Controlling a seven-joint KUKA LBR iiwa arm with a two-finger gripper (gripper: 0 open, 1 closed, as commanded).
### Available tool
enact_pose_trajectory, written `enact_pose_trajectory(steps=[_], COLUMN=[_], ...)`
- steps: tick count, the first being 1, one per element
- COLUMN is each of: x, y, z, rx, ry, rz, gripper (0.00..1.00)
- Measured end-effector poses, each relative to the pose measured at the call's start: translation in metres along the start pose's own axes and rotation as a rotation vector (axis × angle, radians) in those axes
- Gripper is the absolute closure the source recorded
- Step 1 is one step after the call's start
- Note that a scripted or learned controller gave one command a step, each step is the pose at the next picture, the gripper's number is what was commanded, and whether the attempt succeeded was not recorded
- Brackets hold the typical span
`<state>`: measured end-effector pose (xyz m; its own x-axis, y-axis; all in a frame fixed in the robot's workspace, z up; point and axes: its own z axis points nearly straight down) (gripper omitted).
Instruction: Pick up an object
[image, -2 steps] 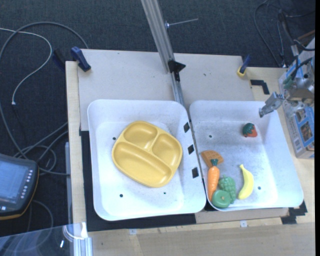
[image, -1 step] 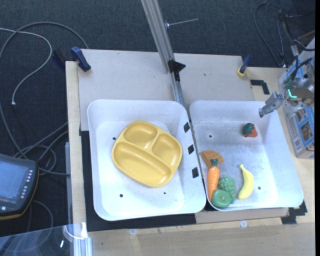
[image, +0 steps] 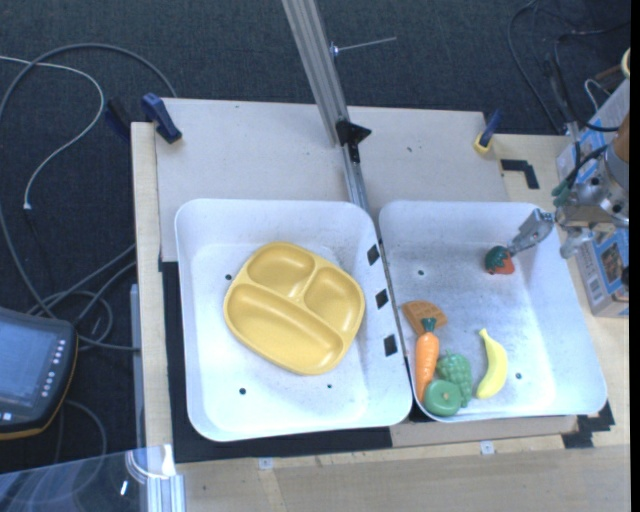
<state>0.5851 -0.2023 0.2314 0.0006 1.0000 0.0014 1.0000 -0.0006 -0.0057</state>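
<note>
gripper: at the right bin's far right edge; finger spread cannot be told, no hold visible
strawberry: in the right bin, just left of and below the gripper tip
nearest: strawberry; carrot and banana well apart, at the near edge

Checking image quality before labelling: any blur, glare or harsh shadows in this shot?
Camera view: lighting is even and soft, with faint shadows under the yellow tray and the banana; no strong glare on the white bins; the claw near the strawberry looks slightly smeared, while the toys are sharp.
</note>
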Motion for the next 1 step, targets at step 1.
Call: enact_pose_trajectory(steps=[1], x=[-0.0003], y=[-0.0055], z=[0.0625], rx=[0.003], ry=[0.002], rz=[0.000], gripper=[0.00])
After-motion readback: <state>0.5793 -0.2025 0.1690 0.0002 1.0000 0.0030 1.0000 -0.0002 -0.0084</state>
